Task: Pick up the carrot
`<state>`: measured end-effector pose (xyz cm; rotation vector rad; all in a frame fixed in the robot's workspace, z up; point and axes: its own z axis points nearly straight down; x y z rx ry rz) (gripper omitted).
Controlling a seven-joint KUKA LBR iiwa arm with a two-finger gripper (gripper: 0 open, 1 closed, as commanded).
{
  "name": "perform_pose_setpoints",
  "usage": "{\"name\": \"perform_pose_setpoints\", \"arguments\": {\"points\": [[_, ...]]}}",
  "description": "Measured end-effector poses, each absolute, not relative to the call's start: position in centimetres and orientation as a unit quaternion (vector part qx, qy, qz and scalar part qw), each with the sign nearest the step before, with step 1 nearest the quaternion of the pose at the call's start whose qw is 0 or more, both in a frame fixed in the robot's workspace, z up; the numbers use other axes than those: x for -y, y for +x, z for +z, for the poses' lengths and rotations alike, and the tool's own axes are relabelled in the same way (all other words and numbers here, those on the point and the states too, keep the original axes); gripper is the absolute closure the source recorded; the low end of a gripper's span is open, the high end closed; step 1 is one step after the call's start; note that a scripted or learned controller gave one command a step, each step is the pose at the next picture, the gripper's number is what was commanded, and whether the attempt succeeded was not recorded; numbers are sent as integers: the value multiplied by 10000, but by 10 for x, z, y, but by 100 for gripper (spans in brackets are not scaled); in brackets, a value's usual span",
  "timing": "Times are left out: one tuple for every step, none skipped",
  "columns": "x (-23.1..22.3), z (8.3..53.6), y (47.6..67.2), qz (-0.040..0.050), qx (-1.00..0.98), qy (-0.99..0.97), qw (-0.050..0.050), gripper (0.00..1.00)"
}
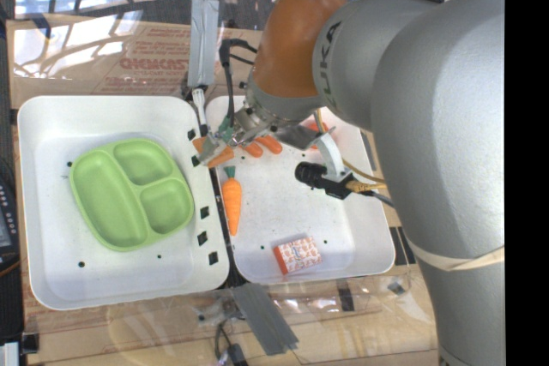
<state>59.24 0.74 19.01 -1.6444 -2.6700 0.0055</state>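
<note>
The carrot (232, 201) lies in the right bin (364, 257), against its left wall, long axis running near-to-far, just nearer than the gripper (230, 135), whose state I cannot tell

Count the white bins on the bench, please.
2. One bin is on the left, holding a green plate. The other bin is on the right, holding the carrot.

Bright, even light; glare on cardboard (94, 39).

One fixed camera looks down at a slant on both white bins (51, 184), arm (429, 116) entering from right.
</note>
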Motion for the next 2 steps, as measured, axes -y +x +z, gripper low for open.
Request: {"name": "perform_pose_setpoints", "arguments": {"points": [[18,347,595,-5,9252,-3795,-24,100],[-2,252,573,6,9856,-1689,19,100]]}}
